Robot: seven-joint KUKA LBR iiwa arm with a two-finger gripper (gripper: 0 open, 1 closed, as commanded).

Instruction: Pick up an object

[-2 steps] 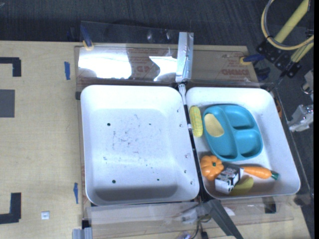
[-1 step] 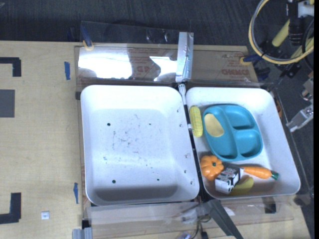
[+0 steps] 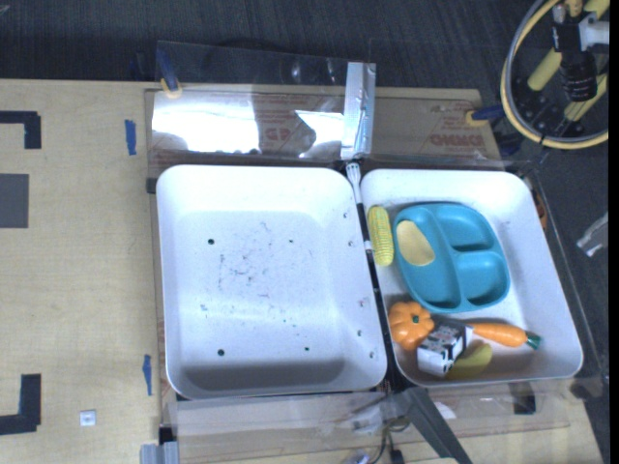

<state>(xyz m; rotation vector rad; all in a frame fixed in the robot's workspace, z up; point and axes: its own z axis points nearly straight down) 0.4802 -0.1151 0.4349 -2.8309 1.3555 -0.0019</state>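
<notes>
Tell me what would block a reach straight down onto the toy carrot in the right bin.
Nothing lies over the carrot; its top is open from above. It is crowded, though: the blue tray sits just behind it, a small black-and-white box is at its left end, and the right bin's front wall is close.

- Reddish printing is showing on the brown cardboard strip (image 3: 455, 129) behind the right bin (image 3: 556, 288), but it is appearing too small and blurred to be read.
- Dark markings are appearing on the small black-and-white carton (image 3: 440, 348) in the right bin; no letters are resolving.
</notes>
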